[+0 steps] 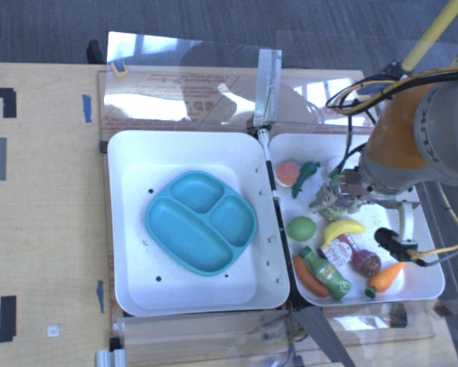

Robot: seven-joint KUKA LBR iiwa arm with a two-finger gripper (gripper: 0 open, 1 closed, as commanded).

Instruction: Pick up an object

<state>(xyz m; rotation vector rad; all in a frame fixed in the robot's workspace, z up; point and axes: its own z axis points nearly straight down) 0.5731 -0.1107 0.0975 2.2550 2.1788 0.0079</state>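
Rightward, toy food (pixel 334 258) in bin (pixel 431 281)

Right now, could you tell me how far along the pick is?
Done: the arm has reached into the right bin. In hand: the gripper hangs low above the banana and green apple; nothing visibly sits between its fingers. Left: closing on an object and lifting it.
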